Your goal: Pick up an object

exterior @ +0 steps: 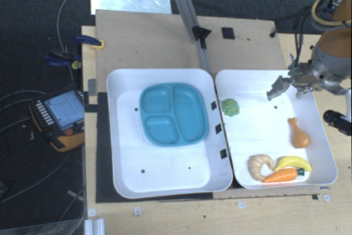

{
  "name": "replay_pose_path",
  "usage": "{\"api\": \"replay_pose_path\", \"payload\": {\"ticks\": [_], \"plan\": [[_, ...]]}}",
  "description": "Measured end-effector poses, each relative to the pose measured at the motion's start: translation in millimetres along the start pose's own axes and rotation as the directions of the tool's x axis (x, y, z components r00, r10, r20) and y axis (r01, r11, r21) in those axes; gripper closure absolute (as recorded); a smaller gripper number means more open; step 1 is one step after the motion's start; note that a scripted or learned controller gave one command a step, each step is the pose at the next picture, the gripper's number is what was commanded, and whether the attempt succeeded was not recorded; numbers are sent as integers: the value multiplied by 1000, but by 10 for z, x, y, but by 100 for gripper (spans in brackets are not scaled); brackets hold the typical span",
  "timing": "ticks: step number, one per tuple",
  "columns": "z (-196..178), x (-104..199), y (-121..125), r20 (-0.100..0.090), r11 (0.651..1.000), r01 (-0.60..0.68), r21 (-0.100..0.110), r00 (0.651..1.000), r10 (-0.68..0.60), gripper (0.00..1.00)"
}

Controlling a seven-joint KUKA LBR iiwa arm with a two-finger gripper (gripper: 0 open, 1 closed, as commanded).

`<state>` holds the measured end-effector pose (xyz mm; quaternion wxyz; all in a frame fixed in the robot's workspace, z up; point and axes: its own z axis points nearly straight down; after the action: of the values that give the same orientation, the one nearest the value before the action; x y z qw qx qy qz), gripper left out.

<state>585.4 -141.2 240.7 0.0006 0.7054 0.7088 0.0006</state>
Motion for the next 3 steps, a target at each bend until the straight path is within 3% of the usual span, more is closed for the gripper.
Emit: {"api": "replay_pose_path", "payload": {"ticks": [3], "plan": [[1562, -87, 140, 1, 1000, -5, -2, 1000, 5, 0]]}}
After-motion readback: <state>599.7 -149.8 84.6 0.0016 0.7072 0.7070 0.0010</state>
